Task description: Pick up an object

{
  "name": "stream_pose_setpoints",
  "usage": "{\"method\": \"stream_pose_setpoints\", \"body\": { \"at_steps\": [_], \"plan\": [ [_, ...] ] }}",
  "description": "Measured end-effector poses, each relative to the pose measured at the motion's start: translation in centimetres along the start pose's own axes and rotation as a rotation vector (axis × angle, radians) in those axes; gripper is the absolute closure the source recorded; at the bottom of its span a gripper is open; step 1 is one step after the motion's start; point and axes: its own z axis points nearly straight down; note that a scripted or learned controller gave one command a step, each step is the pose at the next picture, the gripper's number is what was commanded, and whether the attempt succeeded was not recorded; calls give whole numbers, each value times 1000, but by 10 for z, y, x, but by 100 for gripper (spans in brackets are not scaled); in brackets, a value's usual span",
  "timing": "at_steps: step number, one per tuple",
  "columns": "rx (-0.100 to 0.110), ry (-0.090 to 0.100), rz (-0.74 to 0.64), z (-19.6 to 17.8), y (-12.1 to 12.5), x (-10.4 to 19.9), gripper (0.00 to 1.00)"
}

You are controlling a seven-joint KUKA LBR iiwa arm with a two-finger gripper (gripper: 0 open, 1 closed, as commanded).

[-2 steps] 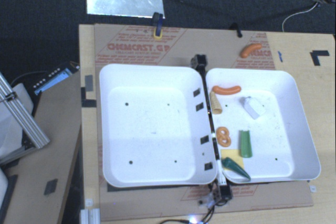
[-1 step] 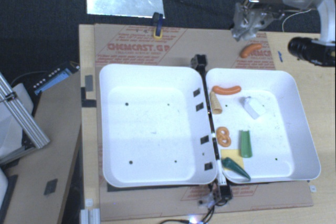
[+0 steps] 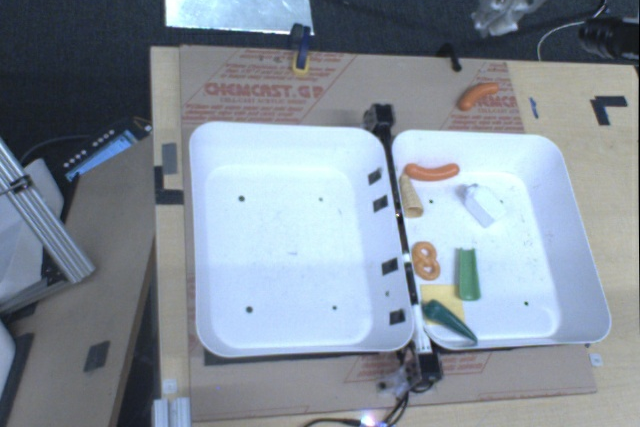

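The right bin holds several small objects. An orange sausage lies near its back edge, with a beige corn cob just below it. A white block sits in the middle. Lower down are an orange pretzel, a green block, a yellow square and a dark green pepper. My gripper hangs high at the top right, beyond the bench's far edge and well away from both bins.
The left bin sits beside the right one, joined along a black hinged divider. A second orange sausage lies on the cardboard behind the right bin. A yellow and blue clamp stands at the back edge.
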Motion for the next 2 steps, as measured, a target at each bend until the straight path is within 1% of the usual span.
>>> {"method": "stream_pose_setpoints", "body": {
  "at_steps": [1,2],
  "plan": [
    [1,-1,0,0,31,-45,100],
    [1,-2,2,1,59,-114,100]
  ]
}}
